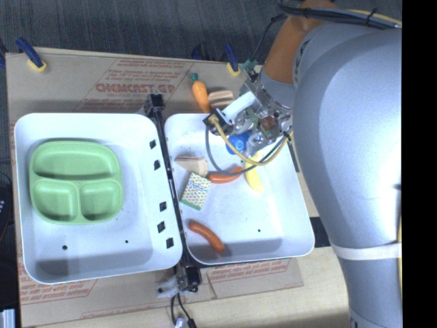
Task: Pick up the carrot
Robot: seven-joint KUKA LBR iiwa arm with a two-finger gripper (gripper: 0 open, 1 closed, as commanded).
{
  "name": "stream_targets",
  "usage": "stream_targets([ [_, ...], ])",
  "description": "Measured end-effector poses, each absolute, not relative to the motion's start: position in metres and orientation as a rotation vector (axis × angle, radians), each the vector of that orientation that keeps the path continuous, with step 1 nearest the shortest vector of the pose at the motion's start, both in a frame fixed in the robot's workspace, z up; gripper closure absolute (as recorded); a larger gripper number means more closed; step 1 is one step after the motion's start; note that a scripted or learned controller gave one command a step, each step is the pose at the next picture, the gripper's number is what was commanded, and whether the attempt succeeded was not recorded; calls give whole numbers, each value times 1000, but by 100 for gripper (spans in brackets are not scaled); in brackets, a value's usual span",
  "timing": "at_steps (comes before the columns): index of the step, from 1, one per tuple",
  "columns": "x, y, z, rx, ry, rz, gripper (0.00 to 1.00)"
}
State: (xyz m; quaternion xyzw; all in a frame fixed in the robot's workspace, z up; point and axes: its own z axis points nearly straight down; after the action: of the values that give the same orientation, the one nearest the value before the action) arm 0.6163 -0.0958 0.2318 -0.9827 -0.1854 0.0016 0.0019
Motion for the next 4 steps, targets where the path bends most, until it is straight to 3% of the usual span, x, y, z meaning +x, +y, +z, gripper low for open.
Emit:
stream_targets([
  [1, 623, 12, 191, -3112, -414, 10, 100],
  [2, 623, 11, 191, -3114, -410, 7, 0],
  [3, 569, 40, 191, -3114, -403, 10, 0],
  [4, 537, 60, 275, -3122, -332, 6, 0],
])
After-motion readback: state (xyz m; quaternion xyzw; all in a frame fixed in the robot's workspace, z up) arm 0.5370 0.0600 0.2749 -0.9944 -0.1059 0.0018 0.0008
